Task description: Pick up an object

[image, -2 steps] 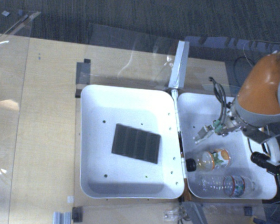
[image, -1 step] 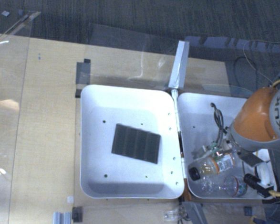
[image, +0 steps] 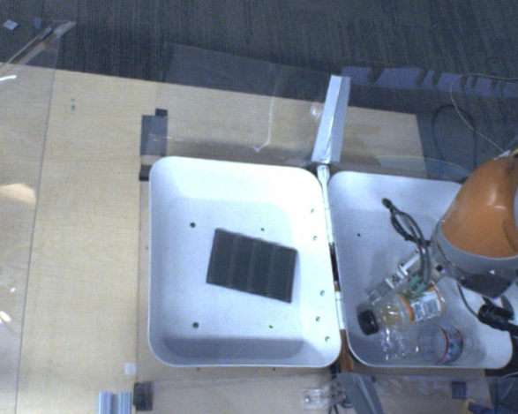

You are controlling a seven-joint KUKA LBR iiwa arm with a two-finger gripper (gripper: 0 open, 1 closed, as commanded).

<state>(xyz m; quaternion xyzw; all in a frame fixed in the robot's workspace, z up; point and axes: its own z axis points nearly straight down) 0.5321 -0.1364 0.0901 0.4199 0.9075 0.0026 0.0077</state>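
Arm: reaching into right bin | gripper low over clear plastic bottle near bin's front | fingers: state cannot be told | left bin: dark ribbed pad lying flat at centre

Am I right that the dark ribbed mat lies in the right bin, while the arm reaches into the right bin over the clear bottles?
Not quite: the camera view shows the mat in the left bin. The arm does reach into the right bin over the bottles.
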